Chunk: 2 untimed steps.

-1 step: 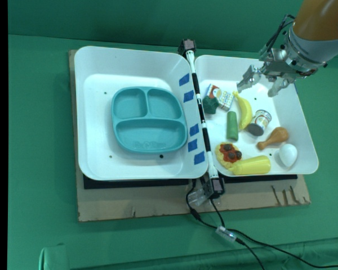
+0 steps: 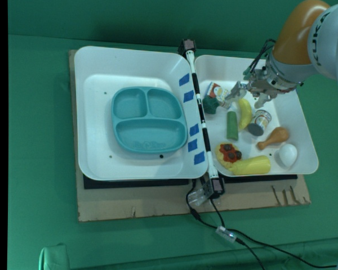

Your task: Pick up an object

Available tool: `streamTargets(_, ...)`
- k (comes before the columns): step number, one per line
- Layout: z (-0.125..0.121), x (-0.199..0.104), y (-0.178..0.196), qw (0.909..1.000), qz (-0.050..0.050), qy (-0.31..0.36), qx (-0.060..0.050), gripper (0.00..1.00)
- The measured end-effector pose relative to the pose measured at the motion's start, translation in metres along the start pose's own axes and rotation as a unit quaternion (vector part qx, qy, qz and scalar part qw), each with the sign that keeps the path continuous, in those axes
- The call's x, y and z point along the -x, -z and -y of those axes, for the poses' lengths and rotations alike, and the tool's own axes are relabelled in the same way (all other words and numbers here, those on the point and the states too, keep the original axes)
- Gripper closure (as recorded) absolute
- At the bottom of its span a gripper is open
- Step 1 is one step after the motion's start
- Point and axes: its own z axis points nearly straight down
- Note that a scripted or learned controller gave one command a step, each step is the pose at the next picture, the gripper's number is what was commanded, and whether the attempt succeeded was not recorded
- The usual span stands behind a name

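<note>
The grey two-finger gripper (image 2: 249,94) is hanging over the far half of the right-hand shallow white plastic bin (image 2: 304,145), its fingers spread apart with nothing showing between them. One metal fingertip (image 2: 234,94) is sitting just beside a small white-and-red carton (image 2: 216,90); the other is pointing down near the top of a yellow toy banana (image 2: 245,112).

Items lying in the right bin, placed relative to the banana:
- slim green toy cucumber (image 2: 232,125), lying alongside it toward the bin divider;
- dark green lumpy toy vegetable (image 2: 209,105), beyond the cucumber, touching the carton;
- small labelled tin can (image 2: 260,122), tipped on its side, just beside it on the arm's side;
- brown toy chicken drumstick (image 2: 273,137), past the can;
- white toy egg (image 2: 287,154), toward the near corner;
- yellow toy corn cob (image 2: 250,165), near the front wall;
- toy pizza slice with red and black toppings (image 2: 228,152), touching the corn cob.

The left-hand shallow white plastic bin (image 2: 96,83), well apart from the banana, is holding a teal three-compartment plastic plate (image 2: 149,120), lying flat.
</note>
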Motion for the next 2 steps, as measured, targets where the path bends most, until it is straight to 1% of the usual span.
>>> streamTargets(1, -0.004, 0.002, 0.017, 0.9999, 0.002, -0.003, 0.010, 1.00)
streamTargets(2, 0.045, -0.033, 0.149, 1.0000, 0.000, 0.001, -0.003, 1.00)
